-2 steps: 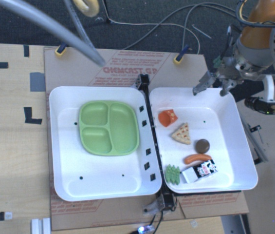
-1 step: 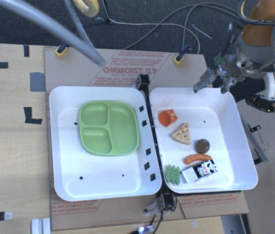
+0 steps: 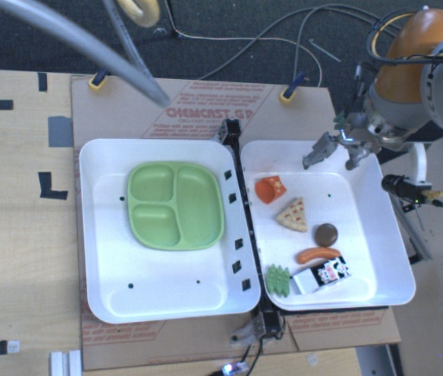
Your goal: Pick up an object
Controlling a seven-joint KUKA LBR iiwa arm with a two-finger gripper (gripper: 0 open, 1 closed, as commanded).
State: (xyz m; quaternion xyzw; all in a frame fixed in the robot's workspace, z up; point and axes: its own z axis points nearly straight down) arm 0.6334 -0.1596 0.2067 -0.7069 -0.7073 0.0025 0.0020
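My gripper (image 3: 335, 157) hangs over the far rim of the right bin (image 3: 378, 210), its fingers spread open with nothing between them. Below it in that bin lie a red block (image 3: 270, 189), a tan cheese wedge (image 3: 292, 215), a brown round piece (image 3: 326, 233), an orange-red sausage (image 3: 317, 254), a black-and-white milk carton (image 3: 322, 275) and a green leafy piece (image 3: 278, 280). The red block is the nearest of these, to the gripper's lower left.
The left bin (image 3: 99, 233) holds a green divided plate (image 3: 176, 205). A black divider with clips (image 3: 239, 210) runs between the bins. Cables (image 3: 299, 37) trail across the dark surface behind the bench. A grey pole (image 3: 88, 37) crosses the upper left.
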